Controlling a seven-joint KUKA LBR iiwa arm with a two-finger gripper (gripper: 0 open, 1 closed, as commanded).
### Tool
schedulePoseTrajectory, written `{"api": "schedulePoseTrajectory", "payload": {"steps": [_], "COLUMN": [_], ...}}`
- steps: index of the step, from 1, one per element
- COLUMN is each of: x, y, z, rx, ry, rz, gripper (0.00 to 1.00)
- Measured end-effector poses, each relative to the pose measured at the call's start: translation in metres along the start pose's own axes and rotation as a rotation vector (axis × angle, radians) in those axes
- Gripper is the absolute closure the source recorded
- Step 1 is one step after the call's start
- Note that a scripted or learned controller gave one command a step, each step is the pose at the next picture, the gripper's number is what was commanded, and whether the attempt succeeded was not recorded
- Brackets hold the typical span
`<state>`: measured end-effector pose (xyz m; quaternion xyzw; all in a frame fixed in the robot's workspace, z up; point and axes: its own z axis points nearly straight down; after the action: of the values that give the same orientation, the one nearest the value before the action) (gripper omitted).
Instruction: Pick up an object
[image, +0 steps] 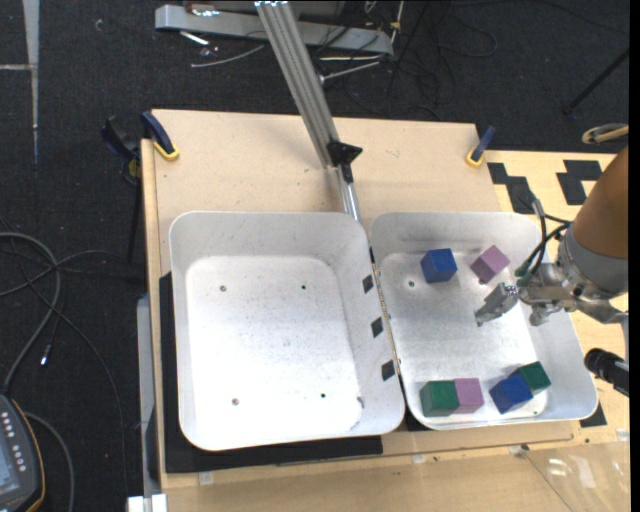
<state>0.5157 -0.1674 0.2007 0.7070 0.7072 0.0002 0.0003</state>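
White plastic forms the two shallow bins that are set side by side on the pale wooden counter (260, 160). The left bin (190, 250) is seen with only dark specks on its floor, while the right bin (400, 350) carries six small blocks. A blue block (438, 265) and a lilac block (490, 263) are placed near the far wall of the right bin, a little apart from each other. Along the near wall a dark green block (437, 397) is seen touching a pink-purple block (468, 394), and further right a second blue block (511, 390) is set against a smaller green block (534, 376).

The grey arm (600, 250) is brought in from the right edge, and its end effector (495, 305) is held over the right-hand part of the right bin, between the far pair of blocks and the near row. Its metal tip is pointed leftward and down, just below the lilac block. No block is seen between the fingers; whether they are apart or together cannot be told from this slanted view, since the tip is small and blurred.

A grey metal pole (305, 85) is seen running from the top of the view down to the gap between the bins. Blue and yellow clamps (158, 135) are fixed at the far corners of the counter.
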Motion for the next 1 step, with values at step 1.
{"api": "schedulePoseTrajectory", "payload": {"steps": [1], "x": [0.0324], "y": [0.0820], "z": [0.1091], "rx": [-0.001], "ry": [-0.001], "rz": [-0.006], "gripper": [0.00]}}
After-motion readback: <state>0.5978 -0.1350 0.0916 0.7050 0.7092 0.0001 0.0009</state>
